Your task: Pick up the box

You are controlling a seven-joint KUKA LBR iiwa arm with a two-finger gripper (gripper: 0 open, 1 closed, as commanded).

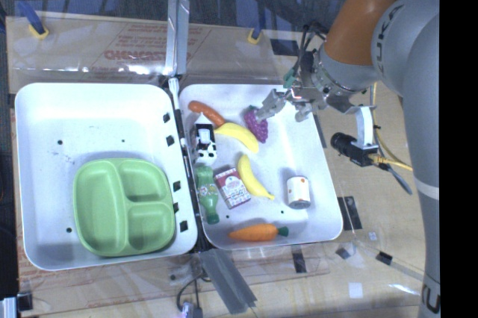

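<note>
The box (232, 187) is small and red with a white label, lying flat in the lower middle of the right bin (323, 160). It sits between a green bottle (207, 195) and a yellow banana (254, 178). My gripper (284, 110) hovers over the bin's upper right part, well up and right of the box. Its fingers are open with nothing between them. The left fingertip (267, 107) is right next to a purple bunch of grapes (258, 125).
The right bin also holds an orange sausage (206, 113), a second banana (237, 136), a black-and-white toy (204, 142), a carrot (256, 233) and a white can (298, 192). A green divided plate (125, 205) lies in the left bin (45, 107).
</note>
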